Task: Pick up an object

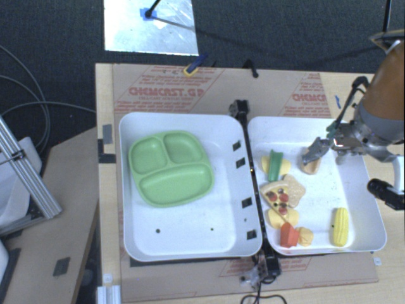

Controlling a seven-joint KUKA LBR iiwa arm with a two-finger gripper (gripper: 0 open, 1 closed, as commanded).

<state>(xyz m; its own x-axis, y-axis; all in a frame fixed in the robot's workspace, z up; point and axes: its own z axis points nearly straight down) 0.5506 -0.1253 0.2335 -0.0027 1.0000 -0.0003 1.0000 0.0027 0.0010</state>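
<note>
I am at the reach-in step, low over the right bin, with my fingers just above a small tan, bread-like piece near the bin's middle. I cannot tell whether they are open or closed, or whether they touch it; nothing shows gripped between them. Next, I judge, I must settle squarely over the piece and close. It looks small, rounded, pale brown, apart from the toy food cluster nearer the divider.
</note>
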